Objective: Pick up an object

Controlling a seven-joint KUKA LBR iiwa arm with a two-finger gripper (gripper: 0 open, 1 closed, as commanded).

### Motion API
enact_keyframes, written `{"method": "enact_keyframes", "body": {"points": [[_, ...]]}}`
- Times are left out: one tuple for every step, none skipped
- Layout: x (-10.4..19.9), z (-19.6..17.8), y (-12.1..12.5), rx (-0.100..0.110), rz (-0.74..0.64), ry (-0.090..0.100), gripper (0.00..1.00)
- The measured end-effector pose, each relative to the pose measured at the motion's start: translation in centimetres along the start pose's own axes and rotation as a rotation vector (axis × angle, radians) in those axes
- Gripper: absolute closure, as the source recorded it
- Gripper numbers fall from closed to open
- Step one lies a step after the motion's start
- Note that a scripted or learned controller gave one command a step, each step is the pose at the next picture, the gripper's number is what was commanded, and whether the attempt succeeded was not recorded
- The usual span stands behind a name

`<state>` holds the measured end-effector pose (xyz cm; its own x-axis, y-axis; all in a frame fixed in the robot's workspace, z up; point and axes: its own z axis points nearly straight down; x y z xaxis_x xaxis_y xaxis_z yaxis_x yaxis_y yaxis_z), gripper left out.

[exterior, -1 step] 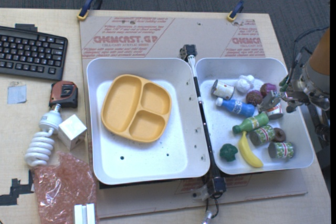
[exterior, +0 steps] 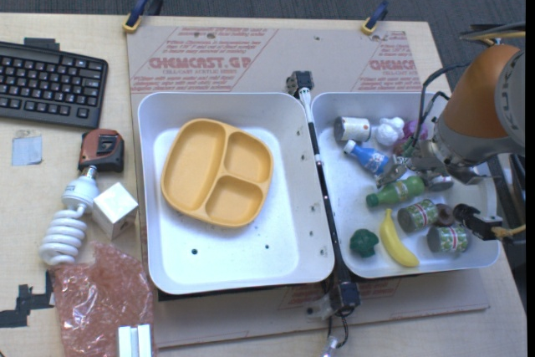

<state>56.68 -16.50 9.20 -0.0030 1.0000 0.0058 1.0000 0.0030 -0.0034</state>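
Over the right-hand bin (exterior: 493, 257), seen from the fixed camera above, the arm (exterior: 485, 100) reaches in from the right and its gripper (exterior: 428, 165) sits low among the clutter, just above the green bottle (exterior: 396, 191). Whether the jaws are open or shut cannot be told; cables and the wrist hide them. The bottle lies on its side near the bin's middle, touching or nearly touching a blue bottle (exterior: 368, 156) above it, with a banana (exterior: 396, 242) below and two small cans (exterior: 435, 226) to its right. A white jar (exterior: 354, 129) and green broccoli piece (exterior: 363, 242) lie apart. The left bin (exterior: 159, 205) carries a yellow divided plate (exterior: 217, 171).

The green bottle looks light, rigid and smooth, so likely slippery; a hold across its body, square to its length, seems safest, since neighbours crowd both ends.
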Motion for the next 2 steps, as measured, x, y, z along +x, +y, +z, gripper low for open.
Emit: {"method": "enact_keyframes", "body": {"points": [[-0.20, -1.05, 0.07, -0.004, 0.003, -0.004, 1.00], [-0.16, -1.05, 0.08, -0.004, 0.002, -0.004, 0.00]]}}
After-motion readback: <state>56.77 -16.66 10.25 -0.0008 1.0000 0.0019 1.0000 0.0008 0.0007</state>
